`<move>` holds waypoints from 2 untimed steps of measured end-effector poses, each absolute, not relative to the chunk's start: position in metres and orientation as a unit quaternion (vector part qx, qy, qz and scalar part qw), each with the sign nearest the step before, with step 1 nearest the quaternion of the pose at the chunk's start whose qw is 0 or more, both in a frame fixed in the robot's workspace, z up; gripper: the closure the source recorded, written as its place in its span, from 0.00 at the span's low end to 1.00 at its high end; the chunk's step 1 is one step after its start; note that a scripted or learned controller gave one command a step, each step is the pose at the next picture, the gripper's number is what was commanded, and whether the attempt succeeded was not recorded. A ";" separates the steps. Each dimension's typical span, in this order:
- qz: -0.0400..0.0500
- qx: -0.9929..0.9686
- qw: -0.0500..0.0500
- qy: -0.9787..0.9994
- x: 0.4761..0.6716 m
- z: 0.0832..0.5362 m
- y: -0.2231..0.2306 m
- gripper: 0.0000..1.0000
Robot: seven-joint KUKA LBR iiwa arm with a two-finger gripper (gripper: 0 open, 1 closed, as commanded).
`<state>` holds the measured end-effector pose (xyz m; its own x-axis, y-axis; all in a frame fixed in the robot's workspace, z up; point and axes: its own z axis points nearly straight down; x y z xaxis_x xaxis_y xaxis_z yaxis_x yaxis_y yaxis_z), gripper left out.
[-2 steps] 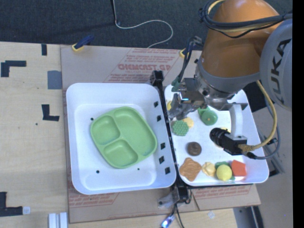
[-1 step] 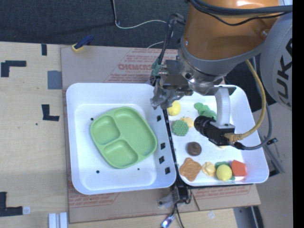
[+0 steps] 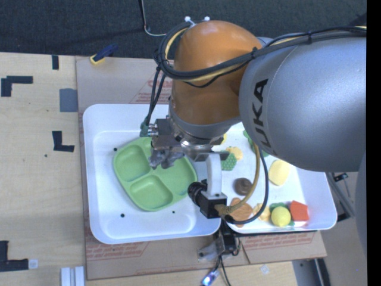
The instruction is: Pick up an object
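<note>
Camera view looks down on two white bins on a tan desk [image 3: 36, 177], with the grey and orange arm [image 3: 250, 94] coming in from the right and covering much of the middle.

A light green divided tray [image 3: 146, 174] lies flat in the left bin [image 3: 98, 159]. It is plastic-looking, with rounded corners and raised ridges splitting it into compartments; one small compartment faces left and far, a wider one faces near. Its right and far part is covered by the wrist.

At the end of the arm, the hand [image 3: 164, 157] hangs over the far right part of the green tray, at or just above its surface. Dark metal parts crowd together there, and whether its fingers are apart or together cannot be told, nor whether anything sits between them.

In the right bin [image 3: 321, 219], several small things lie well apart from the tray: a pale yellow lemon-like piece [image 3: 278, 173], a brown round piece [image 3: 242, 186], a yellow-green ball [image 3: 281, 215] touching an orange-red block [image 3: 298, 211] at the near right corner, and a tan piece [image 3: 241, 209] just left of them. A green and yellow item [image 3: 232, 158] peeks out beside the arm.
</note>
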<state>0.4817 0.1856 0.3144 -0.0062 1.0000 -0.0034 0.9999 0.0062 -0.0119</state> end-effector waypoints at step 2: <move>0.005 -0.708 0.001 -0.707 0.634 0.221 0.228 1.00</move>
